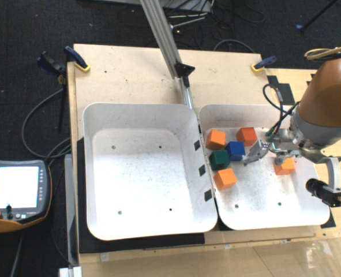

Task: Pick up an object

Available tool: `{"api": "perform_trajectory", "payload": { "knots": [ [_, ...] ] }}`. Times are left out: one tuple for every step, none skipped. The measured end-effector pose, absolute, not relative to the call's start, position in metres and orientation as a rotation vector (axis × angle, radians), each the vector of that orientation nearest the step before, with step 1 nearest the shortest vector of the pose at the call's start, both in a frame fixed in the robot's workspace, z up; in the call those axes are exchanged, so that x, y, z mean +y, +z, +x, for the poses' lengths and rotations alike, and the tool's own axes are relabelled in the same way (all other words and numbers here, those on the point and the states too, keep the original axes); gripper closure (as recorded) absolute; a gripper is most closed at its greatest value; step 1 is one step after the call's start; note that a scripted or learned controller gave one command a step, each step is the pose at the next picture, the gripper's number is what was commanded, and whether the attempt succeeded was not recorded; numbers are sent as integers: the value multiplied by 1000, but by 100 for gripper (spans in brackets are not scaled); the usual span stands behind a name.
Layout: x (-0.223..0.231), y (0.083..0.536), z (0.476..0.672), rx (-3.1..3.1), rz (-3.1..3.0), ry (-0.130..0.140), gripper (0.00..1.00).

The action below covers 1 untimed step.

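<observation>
2 white bins side by side on the desk [130, 74]. Left bin [141, 166] bare; right bin [274, 203] with 6 blocks: nearest, orange block [225, 178]; then green block [219, 158], blue block [235, 149], 3 more orange. Gripper [255, 153] low over right bin, just beside blue block; open or closed, cannot tell.

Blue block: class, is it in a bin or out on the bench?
In. The blue block sits inside the right bin, among the orange and green blocks.
</observation>
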<state>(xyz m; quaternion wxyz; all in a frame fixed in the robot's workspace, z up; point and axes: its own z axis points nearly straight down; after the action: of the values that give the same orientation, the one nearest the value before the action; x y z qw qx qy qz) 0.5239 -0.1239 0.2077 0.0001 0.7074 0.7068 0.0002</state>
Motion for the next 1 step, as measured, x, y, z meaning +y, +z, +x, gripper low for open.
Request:
{"api": "perform_trajectory", "payload": {
  "knots": [
    [-124,208,524,2220,2222,1,0]
  ]
}}
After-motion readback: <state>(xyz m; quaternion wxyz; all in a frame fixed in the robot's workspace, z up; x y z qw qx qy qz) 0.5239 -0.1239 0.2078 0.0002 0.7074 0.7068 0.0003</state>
